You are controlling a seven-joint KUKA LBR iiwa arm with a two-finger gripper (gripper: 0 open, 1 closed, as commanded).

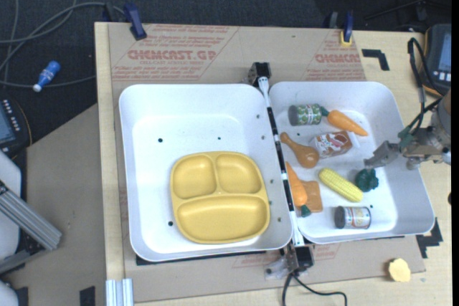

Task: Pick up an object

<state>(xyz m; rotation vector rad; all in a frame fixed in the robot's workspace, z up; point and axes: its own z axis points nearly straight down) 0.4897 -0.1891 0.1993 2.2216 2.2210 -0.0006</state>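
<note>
The table (pixel 215 46) bears cardboard printed "CHEMCAST GP" in red. The left bin (pixel 143 125) holds a yellow divided plate (pixel 219 195). The right bin (pixel 387 100) holds a green can (pixel 306 114), a carrot (pixel 348 122), a labelled packet (pixel 333 143), corn (pixel 341 185) and a tin (pixel 352 217); their labels are unreadable. The hand (pixel 380 156) hangs just above a green toy (pixel 367 180), its opening impossible to tell.

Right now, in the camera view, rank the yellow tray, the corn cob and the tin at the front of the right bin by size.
Largest to smallest:
1. Yellow tray, by far the largest.
2. Corn cob.
3. Tin, only slightly smaller than the cob, so that order is unsure.
</note>
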